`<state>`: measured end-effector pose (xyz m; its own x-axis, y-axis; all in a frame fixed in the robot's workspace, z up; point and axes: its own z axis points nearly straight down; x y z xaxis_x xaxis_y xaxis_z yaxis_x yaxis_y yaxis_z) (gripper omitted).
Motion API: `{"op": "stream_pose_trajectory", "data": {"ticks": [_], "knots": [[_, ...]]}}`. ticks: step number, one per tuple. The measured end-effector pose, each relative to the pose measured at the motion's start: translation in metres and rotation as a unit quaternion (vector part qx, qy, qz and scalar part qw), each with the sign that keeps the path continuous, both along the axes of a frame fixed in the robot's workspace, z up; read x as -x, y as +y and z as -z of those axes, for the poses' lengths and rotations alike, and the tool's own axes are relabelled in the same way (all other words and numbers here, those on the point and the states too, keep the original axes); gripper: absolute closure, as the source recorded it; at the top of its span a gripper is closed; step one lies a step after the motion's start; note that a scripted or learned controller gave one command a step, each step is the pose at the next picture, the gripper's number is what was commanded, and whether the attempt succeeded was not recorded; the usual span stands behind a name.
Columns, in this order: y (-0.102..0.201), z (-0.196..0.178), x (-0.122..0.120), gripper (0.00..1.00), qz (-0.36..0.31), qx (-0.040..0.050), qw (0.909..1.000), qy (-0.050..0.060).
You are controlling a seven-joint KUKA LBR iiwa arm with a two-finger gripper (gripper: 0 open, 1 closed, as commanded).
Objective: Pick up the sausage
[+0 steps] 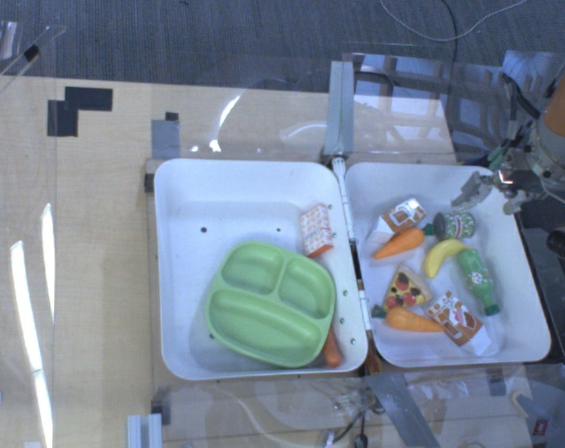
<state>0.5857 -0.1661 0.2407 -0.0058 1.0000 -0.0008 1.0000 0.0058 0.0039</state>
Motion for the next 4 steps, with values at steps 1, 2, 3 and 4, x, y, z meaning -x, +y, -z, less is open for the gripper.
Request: {"op": "stream_pose_trajectory", "data": {"ticks": [1,2,3,4], "knots": [[0.037,0.145,0.040,0.00,0.072,-0.0005,0.9974,-0.002],[0.059,0.152,0.012,0.00,0.039,-0.0004,0.9992,-0.004],[0.037,0.112,-0.002,0.00,0.109,-0.0004,0.9941,-0.001],[0.079,0.152,0.008,0.00,0.131,-0.0010,0.9914,-0.003]]}}
